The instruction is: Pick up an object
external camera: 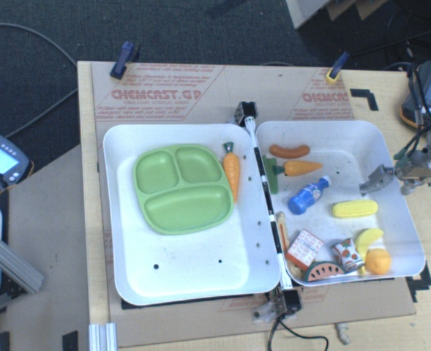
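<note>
Camera view: yellow corn cob (355,209) lies below claw (380,179).

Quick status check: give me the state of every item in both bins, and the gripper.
green plate: flat, left bin
left carrot: beside plate
sausage: lying, right bin
right carrot: lying
blue bottle: on its side
corn: lying
gripper: above right bin's edge
</note>
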Action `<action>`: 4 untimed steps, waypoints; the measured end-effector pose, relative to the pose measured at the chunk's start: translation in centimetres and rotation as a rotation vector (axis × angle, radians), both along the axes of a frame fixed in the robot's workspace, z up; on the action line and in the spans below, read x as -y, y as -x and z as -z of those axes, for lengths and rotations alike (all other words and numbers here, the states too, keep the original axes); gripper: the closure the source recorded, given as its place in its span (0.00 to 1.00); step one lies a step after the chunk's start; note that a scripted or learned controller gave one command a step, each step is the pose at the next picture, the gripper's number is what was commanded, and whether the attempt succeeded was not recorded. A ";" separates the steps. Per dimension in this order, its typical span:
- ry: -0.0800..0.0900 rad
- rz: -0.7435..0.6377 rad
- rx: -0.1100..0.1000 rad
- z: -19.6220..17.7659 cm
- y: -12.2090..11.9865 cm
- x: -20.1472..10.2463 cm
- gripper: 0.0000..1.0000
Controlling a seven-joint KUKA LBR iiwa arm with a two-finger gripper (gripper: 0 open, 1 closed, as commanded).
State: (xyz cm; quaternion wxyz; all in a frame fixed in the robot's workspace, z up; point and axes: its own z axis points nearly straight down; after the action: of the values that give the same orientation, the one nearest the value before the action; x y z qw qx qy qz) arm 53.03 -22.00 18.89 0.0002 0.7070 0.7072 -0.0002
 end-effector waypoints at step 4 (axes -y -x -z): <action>-0.002 0.000 -0.002 10.5 2.3 -9.9 0.00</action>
State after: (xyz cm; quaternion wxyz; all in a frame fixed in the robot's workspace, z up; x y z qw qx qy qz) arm 50.73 -12.08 8.40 -0.0012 0.7068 0.7074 -0.0003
